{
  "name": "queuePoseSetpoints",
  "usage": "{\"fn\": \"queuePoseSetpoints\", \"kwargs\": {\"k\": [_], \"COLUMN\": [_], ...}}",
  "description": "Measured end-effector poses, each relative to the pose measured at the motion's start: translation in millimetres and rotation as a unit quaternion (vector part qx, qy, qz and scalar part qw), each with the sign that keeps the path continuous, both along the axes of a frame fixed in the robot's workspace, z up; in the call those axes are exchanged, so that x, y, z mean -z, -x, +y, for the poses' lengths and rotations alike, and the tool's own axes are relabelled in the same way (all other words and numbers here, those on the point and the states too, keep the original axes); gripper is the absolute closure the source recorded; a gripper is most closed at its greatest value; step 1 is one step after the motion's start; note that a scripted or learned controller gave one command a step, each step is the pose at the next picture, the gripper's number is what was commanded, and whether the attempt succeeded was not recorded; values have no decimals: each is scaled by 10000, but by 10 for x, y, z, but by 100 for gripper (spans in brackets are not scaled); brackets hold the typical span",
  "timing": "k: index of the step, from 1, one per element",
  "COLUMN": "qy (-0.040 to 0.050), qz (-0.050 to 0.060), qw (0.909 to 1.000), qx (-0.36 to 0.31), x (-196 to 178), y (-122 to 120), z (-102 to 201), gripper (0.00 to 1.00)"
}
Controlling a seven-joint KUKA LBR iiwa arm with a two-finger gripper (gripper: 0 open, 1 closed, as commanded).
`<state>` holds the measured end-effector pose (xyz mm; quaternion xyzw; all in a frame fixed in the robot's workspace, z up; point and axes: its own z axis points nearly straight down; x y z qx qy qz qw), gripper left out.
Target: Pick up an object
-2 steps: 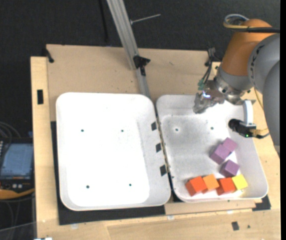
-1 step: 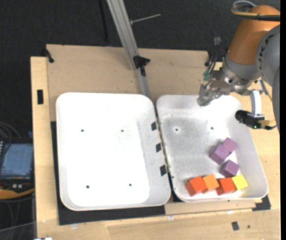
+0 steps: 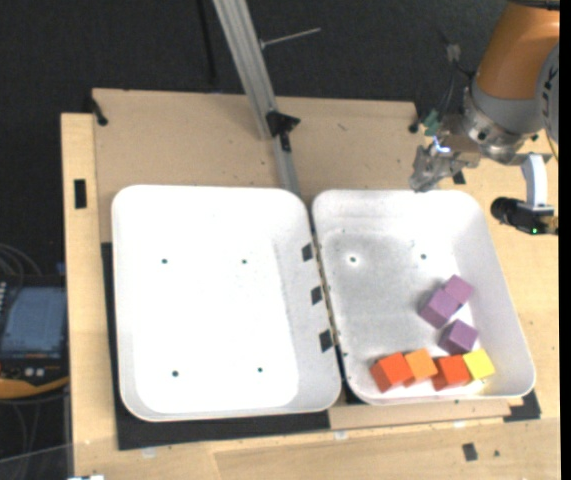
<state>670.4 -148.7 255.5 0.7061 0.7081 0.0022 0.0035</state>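
Well away from the blocks (image 3: 435, 343), the tool (image 3: 433, 168) hangs, grip state unclear.

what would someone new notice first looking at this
The bright cluster of blocks in the near right corner of the right bin: two purple blocks, with orange, red and yellow ones beside them. Next, the arm's orange band at upper right, with the pincer over that bin's far rim.
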Motion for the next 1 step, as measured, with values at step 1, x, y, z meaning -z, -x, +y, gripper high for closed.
{"fn": "queuePoseSetpoints", "kwargs": {"k": [1], "qy": [-10], "qz": [25], "qw": [10000], "qx": [-18], "x": [-67], "y": [-66], "z": [486], "gripper": [100]}}
